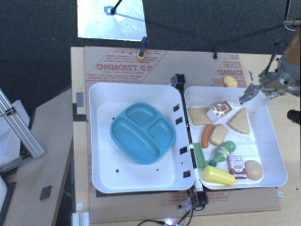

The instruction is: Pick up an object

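Bench (80, 126) carries two white bins side by side. Left bin (101, 173) holds a blue sectioned plate (142, 132), lying flat near its middle. Right bin (270, 126) holds a clutter of toy food. Arm (291, 55) enters from the right, over the right bin's far right corner; gripper (254, 92) hangs above that corner, above the bin floor and clear of every piece; whether it is parted or closed cannot be told at this angle. Pieces, larger first: tan bread slice (199, 116) at the near-divider side; tan wedge (240, 122) just below the gripper, closest to it; yellow cone-like piece (217, 175) at the front edge; green bottle (222, 153) tilted mid-bin; green stick (200, 155) along the divider; orange sausage (206, 135) touching a tan block (218, 134); orange-white carton (221, 110); red-white packet (237, 166) beside a round tan bun (254, 169). A small yellow piece (230, 81) sits outside the bin on the board. Judgement: the wedge is the likeliest target, being nearest and standing apart from its neighbours. Probably light hollow plastic, stiff, smooth, apt to slip or skate. Best hold looks to be across its two flat slanting sides, mid-body, not at the pointed tip.
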Controlling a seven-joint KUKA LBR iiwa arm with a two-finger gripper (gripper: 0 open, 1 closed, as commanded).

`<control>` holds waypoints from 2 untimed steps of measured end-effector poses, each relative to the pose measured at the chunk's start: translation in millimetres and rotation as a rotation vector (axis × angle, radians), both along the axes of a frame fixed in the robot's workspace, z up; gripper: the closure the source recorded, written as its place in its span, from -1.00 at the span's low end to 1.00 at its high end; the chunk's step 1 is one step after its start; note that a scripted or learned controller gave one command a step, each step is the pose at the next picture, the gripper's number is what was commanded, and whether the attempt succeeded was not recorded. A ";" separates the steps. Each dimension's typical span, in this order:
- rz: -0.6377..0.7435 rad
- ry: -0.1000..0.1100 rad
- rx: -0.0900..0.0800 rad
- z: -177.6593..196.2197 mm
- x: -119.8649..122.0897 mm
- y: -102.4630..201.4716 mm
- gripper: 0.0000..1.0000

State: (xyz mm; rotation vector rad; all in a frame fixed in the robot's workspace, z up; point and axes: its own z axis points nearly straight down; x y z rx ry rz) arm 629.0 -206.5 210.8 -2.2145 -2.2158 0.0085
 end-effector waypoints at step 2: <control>0.005 -0.009 -0.002 -34.3 5.3 2.5 -1.00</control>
